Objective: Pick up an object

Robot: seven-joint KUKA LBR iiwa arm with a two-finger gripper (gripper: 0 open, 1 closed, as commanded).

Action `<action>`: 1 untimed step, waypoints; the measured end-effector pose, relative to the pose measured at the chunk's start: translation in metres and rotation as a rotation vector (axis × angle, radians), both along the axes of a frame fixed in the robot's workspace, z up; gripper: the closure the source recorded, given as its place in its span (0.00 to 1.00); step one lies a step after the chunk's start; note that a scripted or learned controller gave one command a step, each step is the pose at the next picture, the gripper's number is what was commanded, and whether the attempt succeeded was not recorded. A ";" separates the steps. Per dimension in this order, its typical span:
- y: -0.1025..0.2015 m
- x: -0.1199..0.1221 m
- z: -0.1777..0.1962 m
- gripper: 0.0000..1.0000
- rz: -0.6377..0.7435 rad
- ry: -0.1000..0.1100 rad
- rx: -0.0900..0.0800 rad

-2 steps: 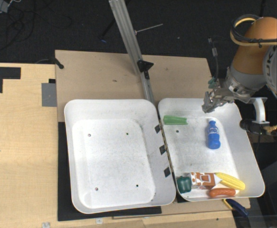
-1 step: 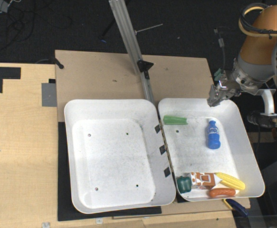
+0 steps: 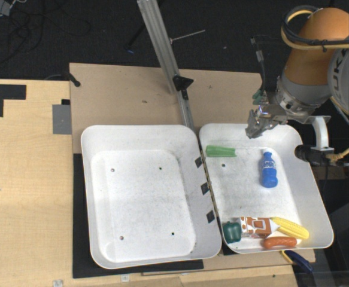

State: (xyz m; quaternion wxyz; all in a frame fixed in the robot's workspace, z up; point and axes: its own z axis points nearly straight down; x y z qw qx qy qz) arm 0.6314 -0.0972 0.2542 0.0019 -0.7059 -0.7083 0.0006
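Two shallow white bins are seen side by side on the counter (image 3: pixel 24 178). The left bin (image 3: pixel 102 137) is shown with a speckled floor and a few small dark holes. In the right bin (image 3: pixel 318 217), five objects are found. A flat green strip (image 3: pixel 220 152) is laid near the bin's 11 o'clock corner, just beside the divider between the bins. A small blue bottle (image 3: pixel 269 170) is laid lengthwise toward 2 o'clock from the bin's centre, well apart from the strip. Along the 6 o'clock edge a cluster is gathered: a dark green cup-like piece (image 3: pixel 231 231) at the 7 o'clock corner, an orange-and-white carton (image 3: pixel 255 226) touching it, a toy corn cob (image 3: pixel 290 227) toward 5 o'clock, and a red-orange sausage-shaped toy (image 3: pixel 279 242) just below the cob. The grey arm with its orange band (image 3: pixel 319 37) is seen reaching in from 3 o'clock, and the gripper (image 3: pixel 257 126) is held above the bin's 12 o'clock rim, pointed downward. The gripper is seen near the blue bottle and the green strip, but apart from both, with nothing between it and the bin wall. Whether the fingers are wide or narrow cannot be told, since they are small and dark against the rim. A slanted aluminium rail (image 3: pixel 162 46) is seen rising from the divider toward 12 o'clock.
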 end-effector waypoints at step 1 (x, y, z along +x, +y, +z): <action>0.050 -0.004 -0.015 1.00 0.001 0.001 0.001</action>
